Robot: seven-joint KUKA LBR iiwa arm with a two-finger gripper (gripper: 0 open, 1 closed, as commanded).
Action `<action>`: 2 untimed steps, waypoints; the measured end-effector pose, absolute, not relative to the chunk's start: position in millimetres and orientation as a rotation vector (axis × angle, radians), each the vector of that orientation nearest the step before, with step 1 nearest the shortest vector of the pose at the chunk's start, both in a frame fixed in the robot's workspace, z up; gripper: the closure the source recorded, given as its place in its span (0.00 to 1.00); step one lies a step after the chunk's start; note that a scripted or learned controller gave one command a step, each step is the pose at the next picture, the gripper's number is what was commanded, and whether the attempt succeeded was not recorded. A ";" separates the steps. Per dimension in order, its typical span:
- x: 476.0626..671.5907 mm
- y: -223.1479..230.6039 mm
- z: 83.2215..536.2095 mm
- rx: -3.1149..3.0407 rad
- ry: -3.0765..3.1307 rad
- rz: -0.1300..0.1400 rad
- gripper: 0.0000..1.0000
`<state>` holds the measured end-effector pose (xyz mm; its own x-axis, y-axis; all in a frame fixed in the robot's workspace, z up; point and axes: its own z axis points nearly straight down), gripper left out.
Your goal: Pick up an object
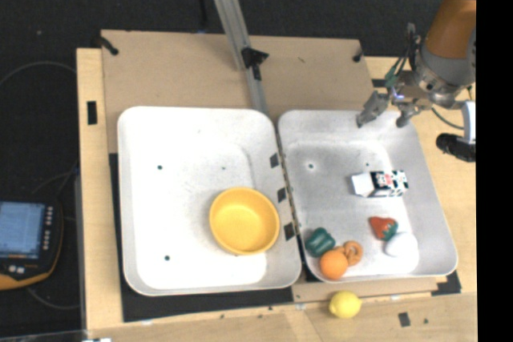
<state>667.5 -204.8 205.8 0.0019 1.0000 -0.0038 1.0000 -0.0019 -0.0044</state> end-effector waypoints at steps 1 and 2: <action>662.8 -197.8 156.0 -2.221 -2.221 0.007 0.00; 664.1 -198.9 170.8 -2.224 -2.226 0.002 1.00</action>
